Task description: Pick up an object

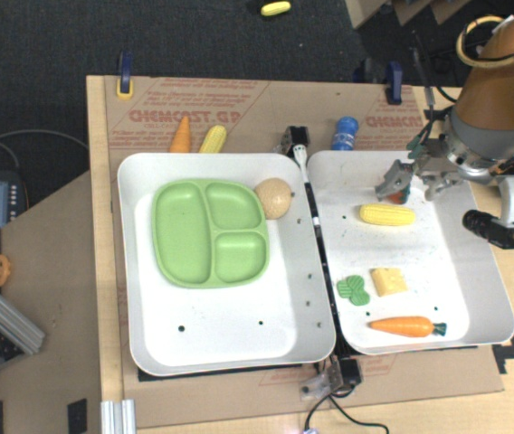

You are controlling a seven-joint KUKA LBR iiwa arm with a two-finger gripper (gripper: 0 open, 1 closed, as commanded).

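Seemingly approach step | gripper [413, 181] hovered over right bin [474, 278] at its 12 o'clock, fingers apart, nothing between them | corn cob [387, 214] lay just beside, at gripper's 7 o'clock, likeliest target | next: shift over cob, descend, close across its short axis | board [239, 107] print read partly "CHEMCAST GP", red.
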